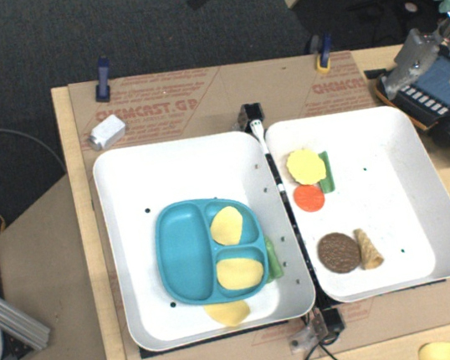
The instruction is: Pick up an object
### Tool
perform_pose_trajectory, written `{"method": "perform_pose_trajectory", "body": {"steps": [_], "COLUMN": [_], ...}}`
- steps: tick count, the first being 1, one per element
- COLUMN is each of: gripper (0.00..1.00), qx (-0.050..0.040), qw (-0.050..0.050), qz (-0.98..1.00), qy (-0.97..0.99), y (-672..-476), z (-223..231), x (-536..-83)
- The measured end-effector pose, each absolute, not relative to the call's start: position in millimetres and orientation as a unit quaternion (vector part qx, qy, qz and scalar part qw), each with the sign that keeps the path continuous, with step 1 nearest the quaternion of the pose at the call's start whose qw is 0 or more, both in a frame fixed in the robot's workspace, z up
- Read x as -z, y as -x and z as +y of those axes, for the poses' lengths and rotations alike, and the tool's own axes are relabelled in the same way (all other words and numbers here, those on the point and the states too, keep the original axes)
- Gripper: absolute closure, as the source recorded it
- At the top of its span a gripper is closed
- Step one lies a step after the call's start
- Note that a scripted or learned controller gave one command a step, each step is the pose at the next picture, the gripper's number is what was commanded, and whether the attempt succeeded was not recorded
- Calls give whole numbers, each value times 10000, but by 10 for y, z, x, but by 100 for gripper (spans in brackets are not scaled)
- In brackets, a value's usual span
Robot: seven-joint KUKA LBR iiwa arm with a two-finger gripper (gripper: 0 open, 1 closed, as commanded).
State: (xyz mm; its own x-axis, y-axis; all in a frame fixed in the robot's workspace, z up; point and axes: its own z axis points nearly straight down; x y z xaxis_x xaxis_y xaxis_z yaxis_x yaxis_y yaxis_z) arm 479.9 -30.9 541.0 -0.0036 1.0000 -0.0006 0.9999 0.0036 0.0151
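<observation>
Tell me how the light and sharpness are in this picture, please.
Camera view: even, soft light; the white bins look bright but keep their edges; the blue tray and brown disc are fairly sharp; the upper right corner, where the arm sits, is blurrier.

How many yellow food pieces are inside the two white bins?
4. Two lie in the blue tray's small compartments, one beside the tray's near edge, one in the right bin. Others may be hidden under the tray.

Even, bright overhead light washes the two white bins (132, 232) almost to glare, with only faint, soft shadows under their rims. The dark floor (142, 27) toward twelve o'clock stays dim, and the whole frame is slightly soft and grainy.
</observation>
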Motion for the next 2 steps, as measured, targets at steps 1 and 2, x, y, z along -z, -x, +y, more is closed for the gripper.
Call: {"method": "perform_pose_trajectory", "body": {"steps": [1, 2], "gripper": [0, 0], "qx": [48, -29], "qw": [-48, 4], "qz": [7119, 7104], "qy": [-7023, -7038], "y": [-4788, -4789], "z": [1054, 1885], "x": [-3978, -4354]}}
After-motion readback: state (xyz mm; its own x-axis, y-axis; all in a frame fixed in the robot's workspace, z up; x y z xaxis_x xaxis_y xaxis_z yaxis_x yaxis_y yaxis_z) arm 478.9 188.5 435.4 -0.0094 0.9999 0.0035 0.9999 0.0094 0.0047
